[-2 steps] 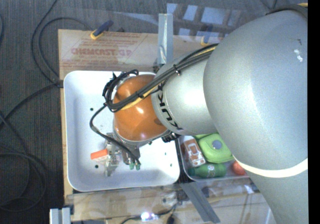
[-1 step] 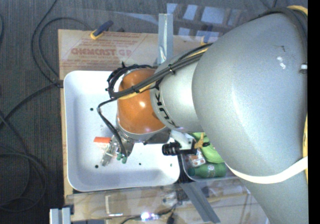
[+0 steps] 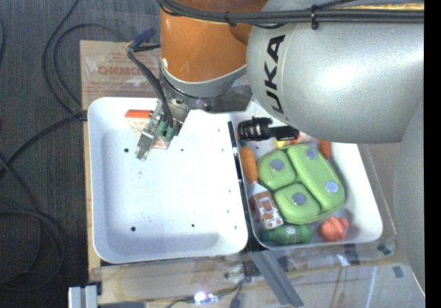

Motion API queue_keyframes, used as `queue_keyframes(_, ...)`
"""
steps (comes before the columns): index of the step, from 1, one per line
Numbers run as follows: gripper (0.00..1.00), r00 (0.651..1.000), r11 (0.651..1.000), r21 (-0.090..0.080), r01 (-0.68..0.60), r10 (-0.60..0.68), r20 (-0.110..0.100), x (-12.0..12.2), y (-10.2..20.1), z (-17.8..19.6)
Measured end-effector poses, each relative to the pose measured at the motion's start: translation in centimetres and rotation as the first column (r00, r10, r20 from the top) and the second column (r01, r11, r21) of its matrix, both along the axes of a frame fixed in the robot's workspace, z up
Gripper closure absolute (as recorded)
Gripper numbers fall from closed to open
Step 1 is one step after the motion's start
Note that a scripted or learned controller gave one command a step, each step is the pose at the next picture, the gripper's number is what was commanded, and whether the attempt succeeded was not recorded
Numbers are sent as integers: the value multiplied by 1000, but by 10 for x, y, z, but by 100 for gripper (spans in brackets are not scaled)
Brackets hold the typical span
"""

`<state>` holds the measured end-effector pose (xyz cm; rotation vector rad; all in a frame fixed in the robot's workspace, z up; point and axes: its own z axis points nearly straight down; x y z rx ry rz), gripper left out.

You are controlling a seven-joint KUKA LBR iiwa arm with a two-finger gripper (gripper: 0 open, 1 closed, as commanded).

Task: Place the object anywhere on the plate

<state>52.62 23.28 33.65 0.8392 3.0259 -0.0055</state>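
Hovering over the 11 o'clock part of the left bin (image 3: 110, 231), my gripper (image 3: 148, 142) hangs with its tip aimed toward 7 o'clock. I cannot tell whether it is spread or pressed together, and I see nothing between its tips.

Just beside it, at my 11 o'clock, lies a flat orange-red piece (image 3: 136, 115) against the bin's far wall. What I see of it runs from 9 to 3 o'clock, and its 3 o'clock end is hidden behind me. As the one loose thing in this bin, I judge it to be the object to carry.

The green plate (image 3: 301, 179) sits in the right bin (image 3: 368, 224), at my 4 o'clock and well apart, across the wall where the two bins meet. So the coming move turns on a short reach up to 11 o'clock for the piece, then a long carry toward 4 o'clock.

By count: one plate with three wells, one carrot (image 3: 248, 165) at its 9 o'clock, one small printed packet (image 3: 266, 210) at its 7 o'clock, one dark green vegetable (image 3: 288, 234) at its 6 o'clock, and one red-orange lump (image 3: 333, 228) at its 5 o'clock. I have one arm only.
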Motion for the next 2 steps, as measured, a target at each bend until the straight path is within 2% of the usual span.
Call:
queue_keyframes(1,100,989,989,0,148,-148,1,-10,0,60)
queue_keyframes(2,100,997,997,2,-82,82,-5,-43,-5,-115)
